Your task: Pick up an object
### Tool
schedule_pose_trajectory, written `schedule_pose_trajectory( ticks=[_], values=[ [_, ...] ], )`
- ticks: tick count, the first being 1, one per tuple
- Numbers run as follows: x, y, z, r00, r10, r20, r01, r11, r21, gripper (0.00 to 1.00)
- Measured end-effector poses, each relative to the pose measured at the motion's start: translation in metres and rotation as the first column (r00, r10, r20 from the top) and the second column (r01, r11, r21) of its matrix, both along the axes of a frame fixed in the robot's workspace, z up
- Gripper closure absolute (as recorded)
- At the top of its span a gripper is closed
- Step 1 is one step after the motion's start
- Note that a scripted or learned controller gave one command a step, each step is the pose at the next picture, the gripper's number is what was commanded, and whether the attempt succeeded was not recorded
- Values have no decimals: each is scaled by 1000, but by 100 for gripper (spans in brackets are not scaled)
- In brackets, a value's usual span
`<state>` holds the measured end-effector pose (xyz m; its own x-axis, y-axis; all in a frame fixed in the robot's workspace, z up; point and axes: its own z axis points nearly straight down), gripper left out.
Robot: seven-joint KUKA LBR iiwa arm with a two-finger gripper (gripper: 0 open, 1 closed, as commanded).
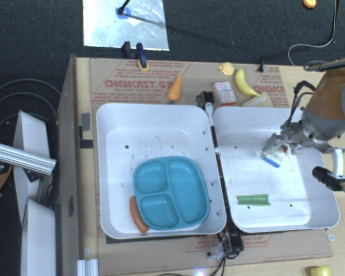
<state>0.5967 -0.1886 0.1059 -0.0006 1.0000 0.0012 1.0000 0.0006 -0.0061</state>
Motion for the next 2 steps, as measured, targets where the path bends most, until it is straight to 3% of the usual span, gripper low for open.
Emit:
schedule_pose_trajectory(
  ticks=[1,2],
  values=[
    [49,-17,-7,1000,5,12,-4,1000,-3,0],
    [16,11,21,1000,2,8,-2,1000,-2,0]
  ],
)
